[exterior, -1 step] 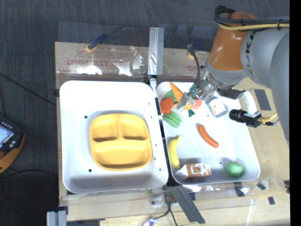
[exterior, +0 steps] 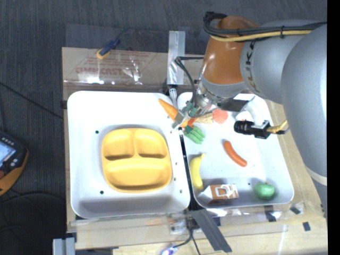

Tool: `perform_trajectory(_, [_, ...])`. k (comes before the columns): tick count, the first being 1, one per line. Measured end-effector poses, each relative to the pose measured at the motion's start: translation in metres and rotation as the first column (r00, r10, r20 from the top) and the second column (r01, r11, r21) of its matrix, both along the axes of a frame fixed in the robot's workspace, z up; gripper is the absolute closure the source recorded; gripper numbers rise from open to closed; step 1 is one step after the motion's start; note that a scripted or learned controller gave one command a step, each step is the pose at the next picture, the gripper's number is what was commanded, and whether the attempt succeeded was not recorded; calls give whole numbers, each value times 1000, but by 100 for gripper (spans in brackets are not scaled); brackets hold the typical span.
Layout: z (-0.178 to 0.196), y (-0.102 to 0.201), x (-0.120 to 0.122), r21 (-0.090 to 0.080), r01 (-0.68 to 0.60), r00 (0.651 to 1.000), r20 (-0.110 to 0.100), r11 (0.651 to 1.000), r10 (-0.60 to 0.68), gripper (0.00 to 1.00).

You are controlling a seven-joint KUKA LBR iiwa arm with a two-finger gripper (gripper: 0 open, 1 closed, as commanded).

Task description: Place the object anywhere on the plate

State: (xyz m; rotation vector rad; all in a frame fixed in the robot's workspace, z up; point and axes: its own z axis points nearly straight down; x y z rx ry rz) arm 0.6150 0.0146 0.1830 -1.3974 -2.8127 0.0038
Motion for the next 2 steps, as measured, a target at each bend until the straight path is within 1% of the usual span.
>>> perform_trajectory(1, [0, 44, -69, 2, -189, 982, 0, 982, 189, 100])
perform_trajectory(2, [0, 88, -123, 4, -539, 842, 0, 842, 539, 100])
